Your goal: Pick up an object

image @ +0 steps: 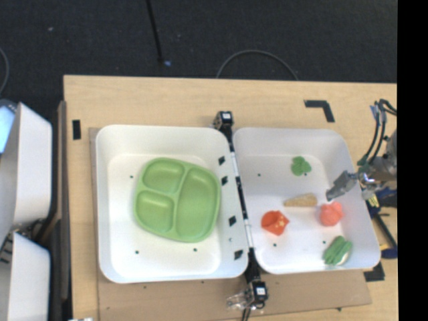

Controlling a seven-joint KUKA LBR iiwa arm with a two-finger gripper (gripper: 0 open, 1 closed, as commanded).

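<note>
The step in hand looks like the approach. The gripper (340, 184) hangs over the right edge of the right bin (267, 142), just above a pink rounded object (330, 214). Nothing sits between its tips, though at this blur I cannot tell how wide it stands. The next move calls for lowering squarely onto the pink piece, clear of the tan wedge (301, 200) to its left.

A: Any writing, labels or numbers readable around the green divided plate (177, 199)?

B: None. Nothing on it, or on the bins beside it, carries legible text.
</note>
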